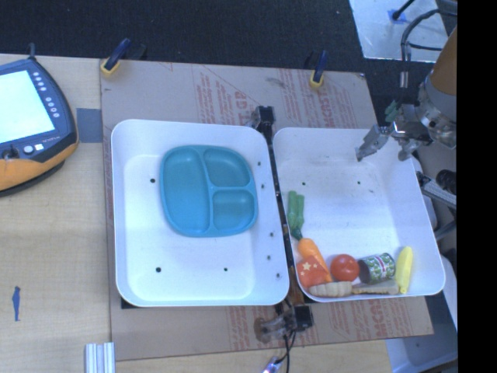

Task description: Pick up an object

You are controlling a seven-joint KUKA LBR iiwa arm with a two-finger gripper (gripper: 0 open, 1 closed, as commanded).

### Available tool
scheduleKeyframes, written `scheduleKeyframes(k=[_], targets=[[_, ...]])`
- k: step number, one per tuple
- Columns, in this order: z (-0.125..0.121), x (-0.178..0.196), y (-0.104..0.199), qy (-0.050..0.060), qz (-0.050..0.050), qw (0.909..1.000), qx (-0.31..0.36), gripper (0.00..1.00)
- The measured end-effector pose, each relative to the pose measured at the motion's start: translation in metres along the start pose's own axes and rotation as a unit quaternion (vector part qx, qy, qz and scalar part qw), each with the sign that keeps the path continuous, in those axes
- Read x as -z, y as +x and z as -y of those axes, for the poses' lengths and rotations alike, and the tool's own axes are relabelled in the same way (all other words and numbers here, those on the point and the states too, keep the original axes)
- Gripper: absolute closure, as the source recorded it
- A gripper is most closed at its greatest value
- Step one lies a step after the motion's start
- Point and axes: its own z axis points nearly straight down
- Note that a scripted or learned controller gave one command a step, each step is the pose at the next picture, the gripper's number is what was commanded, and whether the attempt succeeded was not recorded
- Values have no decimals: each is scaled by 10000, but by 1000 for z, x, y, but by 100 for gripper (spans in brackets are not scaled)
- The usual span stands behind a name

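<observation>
My gripper hangs over the far right corner of the right bin, open, with nothing between its fingers. The objects lie along the bin's near edge, well away from it: a green pepper, an orange carrot, a red tomato, a small dark can, a yellow banana and a pale flat piece at the rim.
The left bin bears a blue divided plate. A tablet in an orange case lies at the bench's left. Clamps hold the cardboard sheet at the back.
</observation>
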Motion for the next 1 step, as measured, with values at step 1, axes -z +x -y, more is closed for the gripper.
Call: scheduleKeyframes(k=[1], targets=[[40, -134, 25, 10, 2, 10000, 8, 0]])
